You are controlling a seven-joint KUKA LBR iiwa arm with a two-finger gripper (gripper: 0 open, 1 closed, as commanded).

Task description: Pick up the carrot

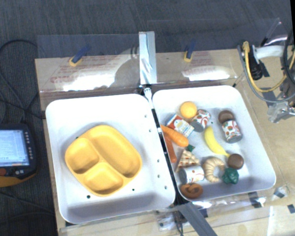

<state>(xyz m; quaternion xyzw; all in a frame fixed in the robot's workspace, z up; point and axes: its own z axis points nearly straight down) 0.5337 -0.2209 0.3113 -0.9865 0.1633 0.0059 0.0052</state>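
Carrot (174, 136) in right bin (255, 145), near left wall; yellow tray (102, 159) in left bin (67, 202).

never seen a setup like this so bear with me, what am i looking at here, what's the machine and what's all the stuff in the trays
This is one picture from a camera fixed above a workbench, looking down at a slant. Two shallow white bins sit side by side. The left bin holds a yellow divided plate. The right bin holds a pile of toy food: a carrot lying near its left wall, a banana, an orange ball, small cans, a pizza slice and a few other pieces. The machine is a robot arm that reaches in from the right; here you see its cables and metal parts at the right edge, away from the bins. Nothing is being held. The carrot, which is the thing to pick up, lies untouched. The screen device on the left is a handheld controller.
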